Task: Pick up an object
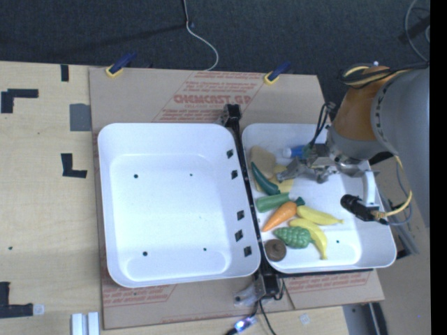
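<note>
The right bin [377,257] holds several toy foods. A dark green pod [263,179] lies by the divider, with a beige piece [264,158] behind it. Below them are a green cucumber-like piece [271,202], an orange carrot [279,216], two yellow bananas [319,217], a bumpy green piece [291,236] and a brown round piece [275,250]. My gripper [292,172] reaches in from the right, low over the bin's back part, just right of the dark green pod and the beige piece. A small yellow piece [284,185] lies right under it.
The left bin [112,145] stands beside the right one, with a black divider strip [239,180] between them. Both rest on a cardboard sheet [202,96]. The arm's grey body and orange band [356,114] rise over the right bin's back right corner, with cables [380,208] hanging there.
</note>
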`<act>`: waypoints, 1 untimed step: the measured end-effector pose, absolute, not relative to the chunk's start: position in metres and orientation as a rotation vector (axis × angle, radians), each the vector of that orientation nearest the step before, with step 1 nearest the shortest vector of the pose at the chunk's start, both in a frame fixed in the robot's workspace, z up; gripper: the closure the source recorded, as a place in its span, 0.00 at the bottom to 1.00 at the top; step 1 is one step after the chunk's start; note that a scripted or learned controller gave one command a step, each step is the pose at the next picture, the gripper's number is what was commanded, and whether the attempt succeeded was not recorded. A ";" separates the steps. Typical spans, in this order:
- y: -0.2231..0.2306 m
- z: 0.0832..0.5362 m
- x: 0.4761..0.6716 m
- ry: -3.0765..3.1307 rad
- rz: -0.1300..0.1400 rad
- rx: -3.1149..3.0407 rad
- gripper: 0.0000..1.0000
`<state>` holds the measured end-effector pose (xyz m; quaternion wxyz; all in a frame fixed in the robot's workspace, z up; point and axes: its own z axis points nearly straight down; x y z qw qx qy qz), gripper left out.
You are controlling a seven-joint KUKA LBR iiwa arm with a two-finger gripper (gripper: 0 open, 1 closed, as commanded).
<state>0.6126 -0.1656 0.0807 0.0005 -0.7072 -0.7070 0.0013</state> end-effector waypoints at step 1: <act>-0.121 0.081 0.664 -2.210 0.029 -2.211 0.00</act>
